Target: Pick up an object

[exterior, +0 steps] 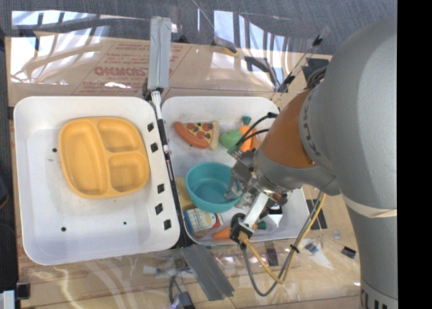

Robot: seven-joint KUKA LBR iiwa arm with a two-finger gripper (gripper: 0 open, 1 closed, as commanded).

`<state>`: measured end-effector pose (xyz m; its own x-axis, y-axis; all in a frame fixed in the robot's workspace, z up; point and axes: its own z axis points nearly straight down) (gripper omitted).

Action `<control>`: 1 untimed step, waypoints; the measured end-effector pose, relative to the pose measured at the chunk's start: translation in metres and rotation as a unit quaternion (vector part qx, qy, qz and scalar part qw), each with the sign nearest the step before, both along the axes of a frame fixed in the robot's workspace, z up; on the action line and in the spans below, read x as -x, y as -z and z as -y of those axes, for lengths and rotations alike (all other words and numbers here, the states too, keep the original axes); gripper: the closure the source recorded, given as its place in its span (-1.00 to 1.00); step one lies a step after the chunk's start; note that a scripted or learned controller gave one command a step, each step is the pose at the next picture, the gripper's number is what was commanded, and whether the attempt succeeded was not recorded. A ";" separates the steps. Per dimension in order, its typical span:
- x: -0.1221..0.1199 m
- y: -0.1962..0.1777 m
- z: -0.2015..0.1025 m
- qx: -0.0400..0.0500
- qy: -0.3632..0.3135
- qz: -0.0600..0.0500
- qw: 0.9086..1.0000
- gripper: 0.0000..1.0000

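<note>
**Arm low over the right bin, claw beside the teal bowl**

Nearest the camera, at 6 o'clock, a grey tape strip (208,270) lies on the surface (101,281) below the seam of the two bins, with a yellow cable (270,281) looping off the arm close by.

Just above that, the right bin (223,104) holds a crowd of small things. At its near edge, about 6 o'clock in the bin, sits a small carton (200,221) with an orange piece (223,234) beside it. The claw (244,200) hangs over the bin's near half, at 3 o'clock from the teal bowl (208,186) and right against the bowl's rim. Whether it is open or closed cannot be told from this slant, and nothing can be seen gripped in it. The bowl stands upright near the bin's middle.

Farther back, toward 12 o'clock in the bin, a toy pizza slice (196,133) lies flat, and to its 3 o'clock lies a green toy (231,139) touching an orange one (247,140), both partly hidden by the arm (351,132), whose orange band (287,135) covers the bin's right side.

The left bin (40,220) at 9 o'clock carries a yellow divided plate (103,156) in its far half.

Beyond both bins, brown cardboard (101,65) with red print lies under a clear sheet, and a grey post (158,54) stands at the seam.
</note>
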<state>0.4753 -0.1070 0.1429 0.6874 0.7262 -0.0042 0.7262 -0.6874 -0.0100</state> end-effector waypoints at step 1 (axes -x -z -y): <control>0.000 -0.011 0.034 0.001 0.041 0.001 0.999 1.00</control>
<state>0.4757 -0.1409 0.1540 0.7447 0.6674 -0.0049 0.6674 -0.7447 -0.0072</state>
